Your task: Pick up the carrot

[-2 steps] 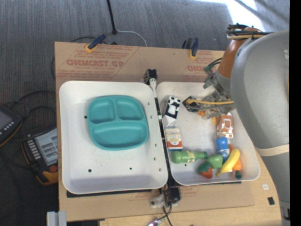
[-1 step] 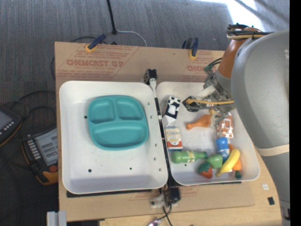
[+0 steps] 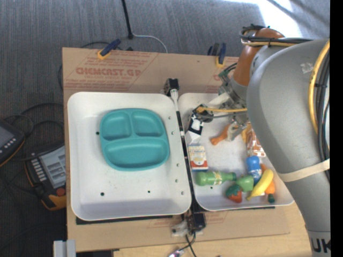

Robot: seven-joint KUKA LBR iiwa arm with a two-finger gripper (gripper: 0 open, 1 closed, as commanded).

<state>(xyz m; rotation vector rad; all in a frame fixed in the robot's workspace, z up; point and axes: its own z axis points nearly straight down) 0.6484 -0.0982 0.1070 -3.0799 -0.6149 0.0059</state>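
1. Left bin (image 3: 80, 159): holds a teal tray (image 3: 134, 139) with three compartments, set toward 12 o'clock of the bin's centre. It plays no part in my step; I should stay out of this bin.

2. Divider (image 3: 182, 143): the shared rim between the bins. A small carton (image 3: 198, 157) lies just beside it in the right bin.

3. Right bin (image 3: 214, 202): crowded along its 6 o'clock edge, where a green bottle (image 3: 213, 178) and a banana (image 3: 261, 183) lie among other small toys, touching or nearly so.

4. Carrot (image 3: 220, 138): I judge the small orange piece near the middle of the right bin to be my target. It lies flat on bare floor, at 12 o'clock from the green bottle and apart from it.

5. Gripper (image 3: 234, 130): my fingers appear to sit just beside the carrot, at its 3 o'clock. They are partly masked by my own arm, so I cannot tell how wide they stand or whether they hold anything.

6. Arm (image 3: 289, 116): it covers the 3 o'clock side of the right bin.

7. Doing the step well, in my judgement: centre over the carrot's middle, turn my jaws across its short width, descend to the floor, close, then lift straight up, away from the clutter at 6 o'clock.
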